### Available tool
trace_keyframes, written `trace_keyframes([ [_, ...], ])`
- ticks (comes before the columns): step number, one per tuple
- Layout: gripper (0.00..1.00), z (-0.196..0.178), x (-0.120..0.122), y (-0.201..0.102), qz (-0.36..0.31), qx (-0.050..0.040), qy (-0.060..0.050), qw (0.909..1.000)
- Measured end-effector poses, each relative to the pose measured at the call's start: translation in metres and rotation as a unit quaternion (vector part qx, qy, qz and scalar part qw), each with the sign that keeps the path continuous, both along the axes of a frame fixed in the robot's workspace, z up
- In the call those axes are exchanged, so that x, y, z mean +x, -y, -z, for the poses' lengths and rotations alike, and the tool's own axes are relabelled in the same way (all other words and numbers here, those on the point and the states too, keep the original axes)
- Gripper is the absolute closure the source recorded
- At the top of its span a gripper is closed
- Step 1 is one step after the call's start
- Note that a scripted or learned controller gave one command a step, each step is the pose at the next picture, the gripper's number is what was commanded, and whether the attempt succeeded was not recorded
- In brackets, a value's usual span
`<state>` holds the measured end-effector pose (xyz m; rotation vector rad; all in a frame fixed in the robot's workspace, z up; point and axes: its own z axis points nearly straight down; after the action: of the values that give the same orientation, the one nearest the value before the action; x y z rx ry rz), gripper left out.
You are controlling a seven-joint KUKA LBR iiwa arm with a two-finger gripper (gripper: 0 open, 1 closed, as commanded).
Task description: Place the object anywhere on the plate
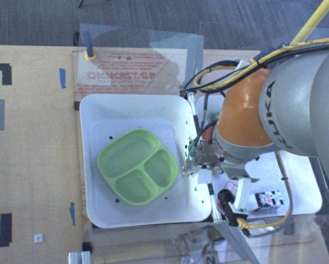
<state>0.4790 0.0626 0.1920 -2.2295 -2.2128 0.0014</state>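
Note:
A light green plate [138, 166] with three compartments lies in the left white bin [107, 114], a little right of its middle; nothing rests on it. My gripper [193, 159] hangs under the orange wrist band [242, 117], over the wall between the two bins and just off the plate's right edge. A small reddish thing [208, 130] and a green scrap [212, 116] peek out from behind the wrist in the right bin. The arm hides whatever lies under it.
The right bin [305, 199] is mostly covered by the grey arm [302, 103]; a small black and white item [269, 198] lies near its front. Yellow and black cables [247, 65] loop above the wrist. A clear sheet [137, 65] lies behind the left bin.

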Motion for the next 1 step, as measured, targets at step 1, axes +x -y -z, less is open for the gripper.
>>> trace_keyframes([
  [1,1.0,-0.0001,0.0373,-0.0493,-0.131,-0.0001,0.0,0.9914],
])
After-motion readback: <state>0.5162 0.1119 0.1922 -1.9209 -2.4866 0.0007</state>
